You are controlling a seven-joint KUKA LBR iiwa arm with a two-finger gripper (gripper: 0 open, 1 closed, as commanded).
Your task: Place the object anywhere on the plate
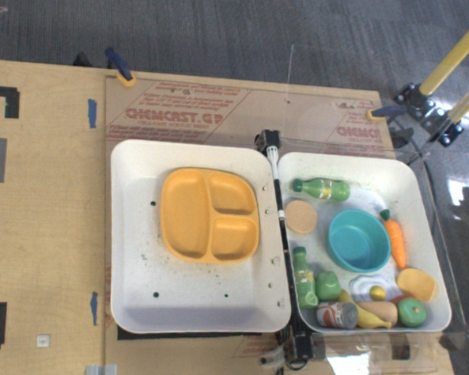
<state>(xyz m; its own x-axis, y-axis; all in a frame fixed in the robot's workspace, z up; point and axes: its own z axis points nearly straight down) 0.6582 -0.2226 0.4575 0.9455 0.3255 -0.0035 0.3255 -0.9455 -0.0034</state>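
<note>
A: Two shallow white plastic bins are sitting side by side on the bench, the left bin [125, 295] and the right bin [434, 234]. What is lying in each?

B: One yellow three-compartment plate [210, 215] is resting in the left bin, near its middle, with all three sections bare.

A: And on the right?

B: Everything else is crowding in there. One teal round bowl [360, 239] is sitting in the middle. Two green plastic bottles are lying nearby, one [321, 188] along the far wall and one [303, 276] against the divider. One tan flat disc [301, 217] is lying between them. One orange toy carrot [396, 241] is lying just right of the bowl (touching or not, hard to tell).

A: What about the arm's fingers?

B: I cannot tell their spread.
</note>
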